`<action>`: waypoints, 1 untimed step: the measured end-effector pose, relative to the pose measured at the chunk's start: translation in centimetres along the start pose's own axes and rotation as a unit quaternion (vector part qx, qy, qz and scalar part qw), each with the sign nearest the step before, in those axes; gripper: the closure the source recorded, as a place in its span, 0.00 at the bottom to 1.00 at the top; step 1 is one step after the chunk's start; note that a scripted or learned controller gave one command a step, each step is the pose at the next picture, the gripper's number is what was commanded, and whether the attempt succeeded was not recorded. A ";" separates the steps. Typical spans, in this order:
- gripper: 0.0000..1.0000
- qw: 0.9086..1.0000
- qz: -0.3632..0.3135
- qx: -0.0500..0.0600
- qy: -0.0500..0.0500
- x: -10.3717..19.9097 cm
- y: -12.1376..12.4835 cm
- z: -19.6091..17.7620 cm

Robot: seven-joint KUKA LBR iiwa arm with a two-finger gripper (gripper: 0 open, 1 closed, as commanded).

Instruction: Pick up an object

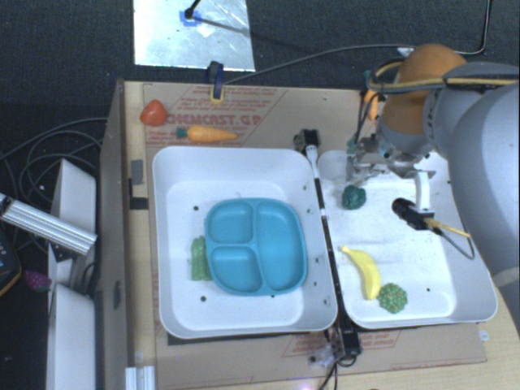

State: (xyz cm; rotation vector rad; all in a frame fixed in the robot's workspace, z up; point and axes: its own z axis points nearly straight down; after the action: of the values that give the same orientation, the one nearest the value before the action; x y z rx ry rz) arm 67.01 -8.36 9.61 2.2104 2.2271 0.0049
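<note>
In the right bin (455, 299) lie a dark green toy vegetable (353, 197) near the far left corner, a yellow banana (363, 271) toward the front, and a light green broccoli piece (392, 297) beside the banana. My gripper (360, 169) reaches down from the grey arm with its orange band (422, 75). It hangs just above and behind the dark green vegetable, close to it or touching its top. Nothing is visibly lifted off the bin floor.
The left bin (183, 177) holds a blue divided plate (256, 246) with a green toy piece (198, 258) at its left side. A red tomato (153, 113) and an orange carrot (208, 134) lie on the cardboard behind the bins. A black cabled part (409, 212) hangs over the right bin.
</note>
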 end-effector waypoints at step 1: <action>0.00 1.000 0.000 0.000 0.000 0.0 0.0 0.0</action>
State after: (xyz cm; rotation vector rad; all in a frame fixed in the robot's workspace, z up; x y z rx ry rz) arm 67.00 -8.37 9.59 2.2098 2.2275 0.0042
